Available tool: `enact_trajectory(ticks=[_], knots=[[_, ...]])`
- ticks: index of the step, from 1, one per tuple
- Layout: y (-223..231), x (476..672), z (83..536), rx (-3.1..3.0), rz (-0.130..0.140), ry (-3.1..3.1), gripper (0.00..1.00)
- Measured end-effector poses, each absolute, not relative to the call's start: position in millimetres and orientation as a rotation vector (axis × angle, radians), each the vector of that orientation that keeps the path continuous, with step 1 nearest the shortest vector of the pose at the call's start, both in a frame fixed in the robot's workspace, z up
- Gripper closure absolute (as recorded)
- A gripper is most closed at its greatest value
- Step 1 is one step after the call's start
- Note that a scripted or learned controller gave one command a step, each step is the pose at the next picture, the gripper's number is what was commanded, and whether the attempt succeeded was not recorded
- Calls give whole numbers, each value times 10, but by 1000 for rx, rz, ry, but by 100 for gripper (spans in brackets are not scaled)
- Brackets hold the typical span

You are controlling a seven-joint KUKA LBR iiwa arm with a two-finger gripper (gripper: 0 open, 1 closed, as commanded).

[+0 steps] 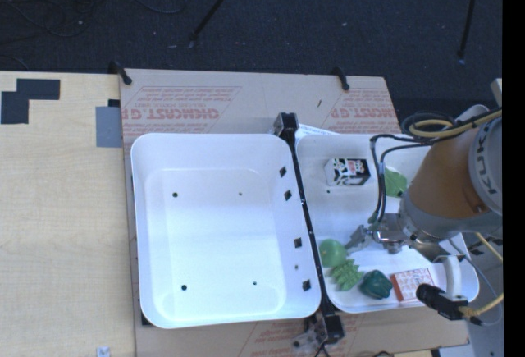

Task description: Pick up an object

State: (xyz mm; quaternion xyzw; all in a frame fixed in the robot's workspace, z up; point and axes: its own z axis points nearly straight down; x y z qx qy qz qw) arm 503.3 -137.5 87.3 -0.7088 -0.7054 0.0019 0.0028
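Where pale wood lies at far left: bench top (57,224), marked with a few dark patches. Next, brown cardboard sheet (189,105) with red print, spread under both bins. On it, left bin (148,158), white and shallow. Along the shared rim, row of black clips (297,216). Then right bin (316,158), holding every loose object: black-and-white box (346,171) near the far wall; round green piece (332,251) by the clipped rim; spiky green piece (346,273) just beside it toward the near wall; dark green lump (376,284) next along; red-and-white card (413,281) touching or nearly touching that lump; pale green piece (395,181) farther back, at the arm's edge. Above the bin floor, gripper (359,237), pointed leftward, just beside the round green piece; contact not discernible, nothing seen held, opening impossible to judge. At far right, arm (447,183), orange-banded, reaching in.
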Motion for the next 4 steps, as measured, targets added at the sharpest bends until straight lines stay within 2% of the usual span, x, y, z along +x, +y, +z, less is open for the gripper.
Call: enact_trajectory(ticks=[1,2,3,4], knots=[[-891,5445,871,-2215,-2,-2224,0],[-1423,5056,874,-2224,4,-2213,0],[-1412,5076,980,-2229,3,-2212,100],[-1759,5545,878,-2220,0,-2223,100]])
